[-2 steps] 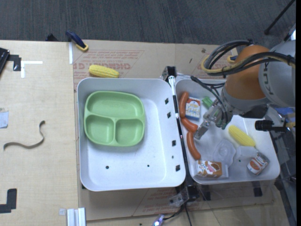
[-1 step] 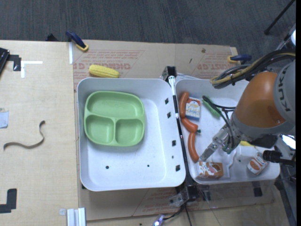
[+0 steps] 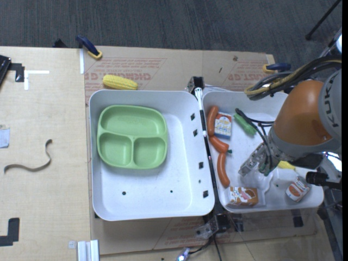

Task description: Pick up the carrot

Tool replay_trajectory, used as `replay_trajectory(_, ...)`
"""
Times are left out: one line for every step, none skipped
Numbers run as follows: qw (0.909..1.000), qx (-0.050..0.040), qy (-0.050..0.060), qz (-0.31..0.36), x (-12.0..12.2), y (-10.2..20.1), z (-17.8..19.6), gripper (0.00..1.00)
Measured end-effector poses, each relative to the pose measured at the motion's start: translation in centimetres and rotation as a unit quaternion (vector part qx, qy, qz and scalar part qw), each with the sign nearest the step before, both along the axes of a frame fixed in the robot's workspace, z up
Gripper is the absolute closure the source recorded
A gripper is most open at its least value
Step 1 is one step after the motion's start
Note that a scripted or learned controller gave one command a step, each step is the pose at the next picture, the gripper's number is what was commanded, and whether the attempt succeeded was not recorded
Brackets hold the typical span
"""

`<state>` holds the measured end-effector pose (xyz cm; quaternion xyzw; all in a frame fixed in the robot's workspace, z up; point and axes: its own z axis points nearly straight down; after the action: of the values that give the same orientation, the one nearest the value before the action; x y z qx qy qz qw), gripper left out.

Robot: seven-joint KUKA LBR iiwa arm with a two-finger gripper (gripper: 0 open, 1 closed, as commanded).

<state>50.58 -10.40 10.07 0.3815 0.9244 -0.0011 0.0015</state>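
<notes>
In the right bin [image 3: 255, 103] a long orange piece that looks like the carrot [image 3: 223, 171] lies lengthwise near the left wall. Two shorter orange-red pieces [image 3: 212, 118] [image 3: 219, 144] lie just beyond it, next to a small carton [image 3: 223, 126]. My gripper [image 3: 254, 165] hangs over the middle of this bin, below the arm's orange band [image 3: 304, 113]. It is a little to the right of the carrot and apart from it. Nothing of the carrot sits in the gripper.
A green pod-like item [image 3: 244, 122] lies at the back of the right bin. A brown packet [image 3: 243, 196] and a small round item [image 3: 297, 189] lie at its front. The left bin [image 3: 157, 200] holds a green divided plate [image 3: 132, 136]. A corn cob [image 3: 120, 82] lies behind it on the bench.
</notes>
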Motion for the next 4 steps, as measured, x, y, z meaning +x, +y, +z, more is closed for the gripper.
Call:
replay_trajectory(1.0,0.0,0.0,0.0,0.0,0.0,0.0,0.0)
replay_trajectory(0.999,0.0006,-0.001,0.044,6.2,0.1,-0.8,0.0)
replay_trajectory(0.9994,-0.0003,-0.004,-0.034,-2.4,0.8,-0.8,0.0)
replay_trajectory(0.9966,0.0007,0.0,-0.082,8.8,0.0,-0.8,0.0)
